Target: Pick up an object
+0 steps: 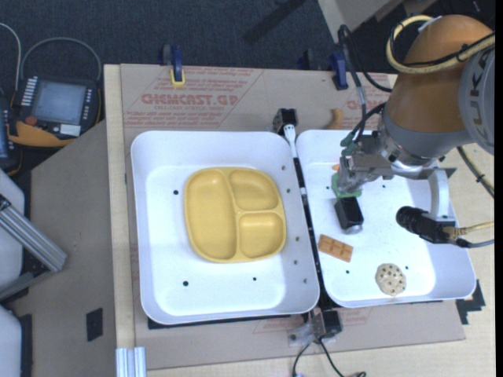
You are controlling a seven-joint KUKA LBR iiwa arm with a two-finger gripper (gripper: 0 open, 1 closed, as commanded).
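Three small things lie in the right bin (440, 265): a black block (348, 214) just nearside of the gripper (346, 181), lengthwise toward me, a cracker (335, 248) and a cookie (391, 278) beyond, though the gripper's opening I cannot tell.

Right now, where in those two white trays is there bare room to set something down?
The left bin has bare floor all round the yellow plate, widest along its near edge. In the right bin, the near outer corner beside the cookie is free. It is crowded around the gripper and the cracker.
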